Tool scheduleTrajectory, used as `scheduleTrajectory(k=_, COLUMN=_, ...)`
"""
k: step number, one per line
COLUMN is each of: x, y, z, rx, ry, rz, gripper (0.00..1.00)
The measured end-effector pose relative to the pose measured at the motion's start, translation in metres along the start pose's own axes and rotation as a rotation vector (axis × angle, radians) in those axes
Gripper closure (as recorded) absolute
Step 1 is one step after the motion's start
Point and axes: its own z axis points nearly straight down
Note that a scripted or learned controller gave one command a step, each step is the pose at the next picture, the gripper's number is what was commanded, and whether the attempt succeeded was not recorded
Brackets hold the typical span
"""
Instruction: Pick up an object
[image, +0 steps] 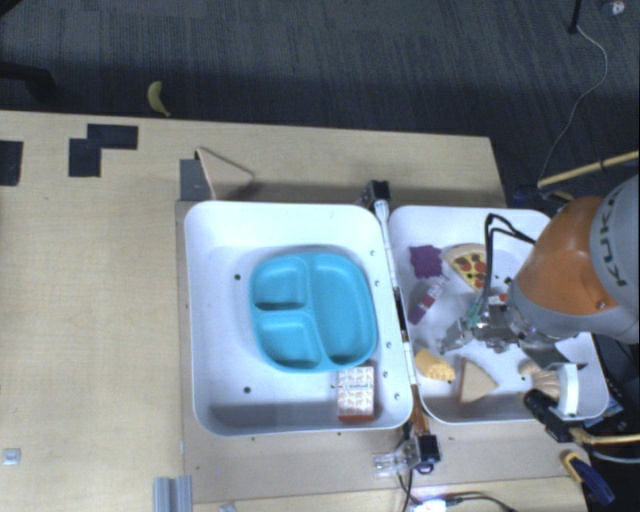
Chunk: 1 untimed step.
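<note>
My gripper (468, 335) hangs low over the middle of the right bin (447, 214), below the orange band of the arm (560, 275). Just left of it and toward the front lies a yellow lumpy piece (433, 366), with a tan wedge (476, 381) beside that. Farther back in the same bin lie a purple piece (424, 261), a toy pizza slice (468, 265) and a small pink-and-white item (425, 298). I see nothing held in the gripper. The arm hides the bin's right part.
The left bin (210, 330) holds a blue divided tray (310, 310) and a small white block with red dots (355, 392) at its front. A divider rail (390, 270) separates the bins. Cables and clips lie along the bench's front edge (415, 455).
</note>
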Motion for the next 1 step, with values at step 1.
scheduleTrajectory(k=1, x=0.0114, y=-0.0049, z=0.0221, rx=0.012, ry=0.000, rz=0.004, gripper=0.00)
